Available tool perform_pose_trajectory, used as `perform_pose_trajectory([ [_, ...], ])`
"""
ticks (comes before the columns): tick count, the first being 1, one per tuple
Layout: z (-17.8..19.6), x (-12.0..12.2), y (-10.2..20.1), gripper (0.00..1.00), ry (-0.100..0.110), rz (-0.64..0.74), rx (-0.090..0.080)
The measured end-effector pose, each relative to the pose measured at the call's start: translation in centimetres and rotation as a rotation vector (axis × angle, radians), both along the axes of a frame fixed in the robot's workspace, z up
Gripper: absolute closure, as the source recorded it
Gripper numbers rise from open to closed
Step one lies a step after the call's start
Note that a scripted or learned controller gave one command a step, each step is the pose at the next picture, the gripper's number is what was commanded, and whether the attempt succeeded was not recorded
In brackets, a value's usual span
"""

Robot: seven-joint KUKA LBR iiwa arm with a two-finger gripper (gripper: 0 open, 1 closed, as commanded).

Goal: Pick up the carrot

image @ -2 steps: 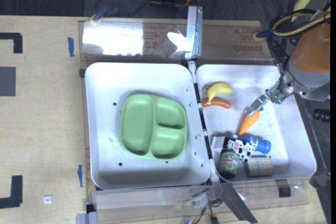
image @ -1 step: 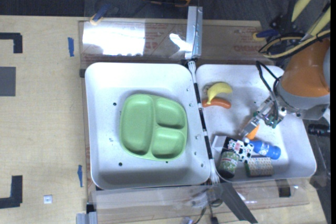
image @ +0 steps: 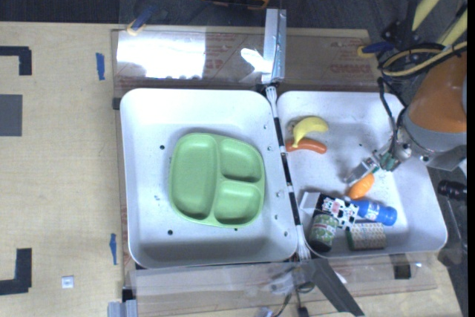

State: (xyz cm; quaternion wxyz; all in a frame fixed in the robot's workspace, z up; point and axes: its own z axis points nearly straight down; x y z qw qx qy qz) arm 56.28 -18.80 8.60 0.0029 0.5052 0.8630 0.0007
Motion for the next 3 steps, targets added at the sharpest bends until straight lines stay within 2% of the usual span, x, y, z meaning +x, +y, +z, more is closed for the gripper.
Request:
perform_pose_trajectory([
  [1,0.1,-4.9,2.0,0.00,0.000,0.261,0.000],
  [2,6.3,-7.0,-1.8,0.00,0.002,0.281,-0.001],
  [3,0.6,-7.9,4.1,0.00,-0.005,0.552,-0.009],
])
